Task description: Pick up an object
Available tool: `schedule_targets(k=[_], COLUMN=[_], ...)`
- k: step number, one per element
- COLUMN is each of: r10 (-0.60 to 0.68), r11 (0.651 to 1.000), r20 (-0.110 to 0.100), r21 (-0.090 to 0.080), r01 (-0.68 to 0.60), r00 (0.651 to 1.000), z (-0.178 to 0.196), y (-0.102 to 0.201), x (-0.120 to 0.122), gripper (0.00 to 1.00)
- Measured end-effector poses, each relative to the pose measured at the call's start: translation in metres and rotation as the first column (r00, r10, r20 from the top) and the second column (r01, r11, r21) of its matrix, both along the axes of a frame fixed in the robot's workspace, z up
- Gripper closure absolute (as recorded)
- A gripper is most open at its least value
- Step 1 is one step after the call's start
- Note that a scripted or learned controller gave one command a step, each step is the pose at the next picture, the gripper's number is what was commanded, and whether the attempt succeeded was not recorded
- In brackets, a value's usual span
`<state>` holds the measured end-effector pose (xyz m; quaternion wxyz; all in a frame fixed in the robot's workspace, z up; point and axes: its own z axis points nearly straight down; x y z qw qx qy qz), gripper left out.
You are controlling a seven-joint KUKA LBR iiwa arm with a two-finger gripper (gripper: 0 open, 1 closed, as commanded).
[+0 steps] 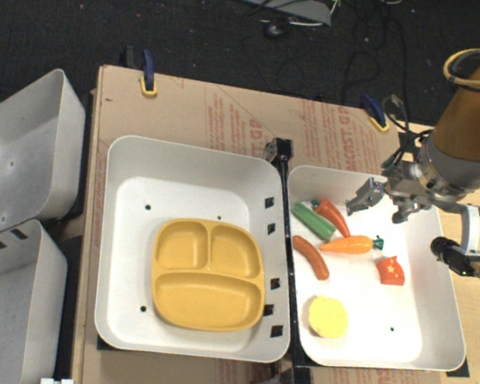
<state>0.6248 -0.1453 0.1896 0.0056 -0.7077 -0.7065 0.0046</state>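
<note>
Toy foods (pixel 347 244) in right bin (pixel 433 332).

open: bin floor right of and below the red piece (pixel 392 271) | blocked: left of it by carrot (pixel 348 244), sausages, yellow disc (pixel 327 318)

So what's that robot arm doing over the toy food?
The arm's gripper hangs open above the right bin, with nothing between its fingers. Below it lie toy foods: a green cucumber, a red sausage beside it, an orange carrot, another sausage, a small red piece and a yellow round piece. The left bin holds a yellow divided plate. It hasn't picked anything up yet.
</note>
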Motion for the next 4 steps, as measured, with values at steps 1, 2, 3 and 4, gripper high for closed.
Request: schedule_targets(k=[1, 2, 3, 4], r10=[0.003, 0.002, 0.001, 0.002], r11=[1.000, 1.000, 1.000, 1.000], r20=[0.014, 0.013, 0.015, 0.023], r21=[-0.001, -0.002, -0.001, -0.002], r01=[-0.003, -0.002, -0.001, -0.002], r00=[1.000, 1.000, 1.000, 1.000], z=[0.009, -0.053, -0.098, -0.083], y=[0.001, 0.001, 0.001, 0.002], x=[0.003, 0.006, 0.007, 0.009], gripper=[0.00, 0.00, 0.00, 1.00])
